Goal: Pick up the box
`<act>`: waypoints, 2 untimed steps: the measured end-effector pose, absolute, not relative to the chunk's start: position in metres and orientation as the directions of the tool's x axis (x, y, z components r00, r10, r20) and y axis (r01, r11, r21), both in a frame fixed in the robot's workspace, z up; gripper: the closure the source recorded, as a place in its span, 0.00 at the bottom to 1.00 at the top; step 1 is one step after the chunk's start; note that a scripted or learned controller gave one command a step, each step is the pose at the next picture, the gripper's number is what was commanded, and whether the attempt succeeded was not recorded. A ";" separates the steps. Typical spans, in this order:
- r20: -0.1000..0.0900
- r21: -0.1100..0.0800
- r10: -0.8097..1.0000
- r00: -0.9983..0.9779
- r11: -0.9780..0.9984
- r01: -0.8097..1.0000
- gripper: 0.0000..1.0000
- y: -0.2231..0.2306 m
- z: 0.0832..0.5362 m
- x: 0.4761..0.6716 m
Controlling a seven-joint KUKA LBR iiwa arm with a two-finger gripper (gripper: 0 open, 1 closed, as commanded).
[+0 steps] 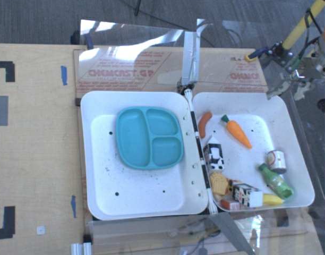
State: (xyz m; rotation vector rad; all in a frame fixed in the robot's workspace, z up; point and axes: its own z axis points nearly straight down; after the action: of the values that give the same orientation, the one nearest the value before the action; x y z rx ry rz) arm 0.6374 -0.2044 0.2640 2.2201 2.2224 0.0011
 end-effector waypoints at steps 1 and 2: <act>-0.001 0.003 0.999 -0.045 0.045 0.999 0.00 -0.199 0.095 0.566; -0.002 0.004 0.999 0.047 -0.047 0.999 0.00 -0.223 0.277 0.608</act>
State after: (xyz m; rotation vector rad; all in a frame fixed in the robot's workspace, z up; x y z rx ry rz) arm 0.6082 -0.2231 0.2766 2.2699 2.1658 0.0013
